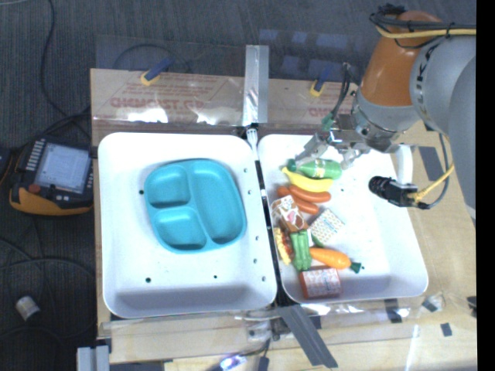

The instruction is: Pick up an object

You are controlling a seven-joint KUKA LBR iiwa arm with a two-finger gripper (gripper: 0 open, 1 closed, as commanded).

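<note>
2 white bins sit side by side on the surface, and nothing is lifted yet, so the pick is all ahead of you. Your hand [331, 147] hangs low at 12 o'clock in the right bin [394, 242], fingers spread apart around nothing, just above the green toy [319, 168] and the yellow banana [307, 182]. Whether a fingertip touches the green piece, you cannot tell. Below them toward 6 o'clock lie the sausage [308, 195], the carrot [334, 258] and a red can [319, 283]. Over in the left bin [124, 277] rests a blue divided plate [193, 204].
</note>
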